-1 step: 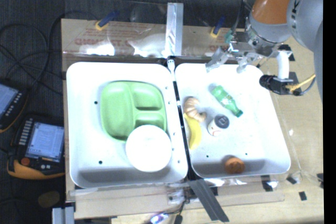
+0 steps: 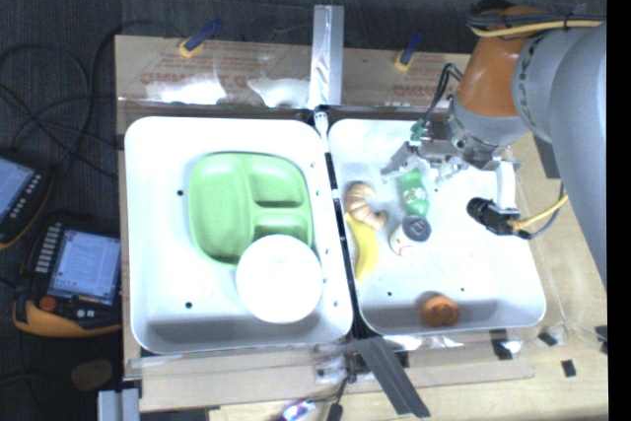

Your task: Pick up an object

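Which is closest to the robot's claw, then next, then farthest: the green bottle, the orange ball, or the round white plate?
1. Green bottle, right bin, just below the gripper.
2. Orange ball, right bin's near edge.
3. Round white plate, left bin, farthest.

Robot lab: bench-mounted bins [image 2: 138, 212], teach pendant [image 2: 74, 271].

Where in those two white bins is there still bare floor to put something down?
The right bin has bare floor on its far right, past the gripper, and between the banana and the orange ball. Its left-centre is crowded around the green bottle. In the left bin, the green tray and white plate leave only edge strips.
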